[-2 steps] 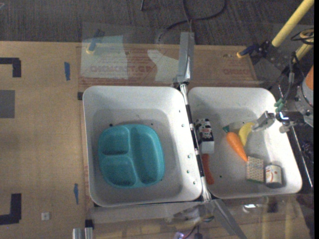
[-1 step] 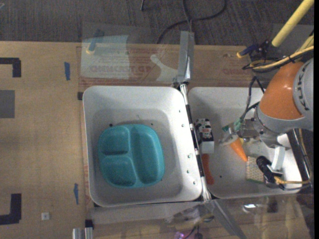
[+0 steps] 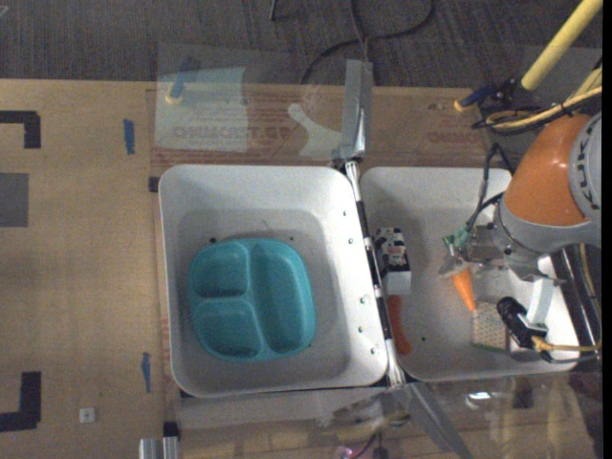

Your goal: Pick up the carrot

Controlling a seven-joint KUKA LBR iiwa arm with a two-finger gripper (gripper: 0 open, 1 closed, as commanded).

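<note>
The carrot [image 3: 464, 292] lies in the right bin [image 3: 426, 352], long axis running up-left to down-right; the gripper [image 3: 466, 253] hangs just above its upper end, touching or nearly so; whether it is wide or narrow cannot be told.

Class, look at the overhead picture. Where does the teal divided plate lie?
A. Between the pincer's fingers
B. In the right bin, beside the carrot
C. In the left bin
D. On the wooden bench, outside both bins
C: the teal divided plate lies flat on the floor of the left bin.
</note>
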